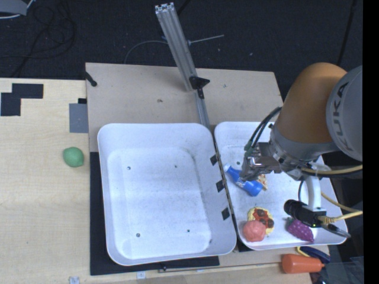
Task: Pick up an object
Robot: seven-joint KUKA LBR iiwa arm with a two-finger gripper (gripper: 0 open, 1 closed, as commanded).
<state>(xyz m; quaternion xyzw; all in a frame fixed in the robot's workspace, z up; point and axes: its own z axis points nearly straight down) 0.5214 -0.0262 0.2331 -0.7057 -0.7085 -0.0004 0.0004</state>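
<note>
Arm (320,108) covering much of right bin (228,136); partly hiding blue object (251,187); orange item (303,263) running past bottom edge.

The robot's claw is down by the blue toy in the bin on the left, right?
Not quite. In the camera view the claw is down by the blue toy, but they are in the right bin, not the left bin.

The grey arm (331,117) enters from three o'clock, its orange band uppermost, wrist bent steeply down. The hand (256,169) points toward seven o'clock, low over the right bin.
</note>
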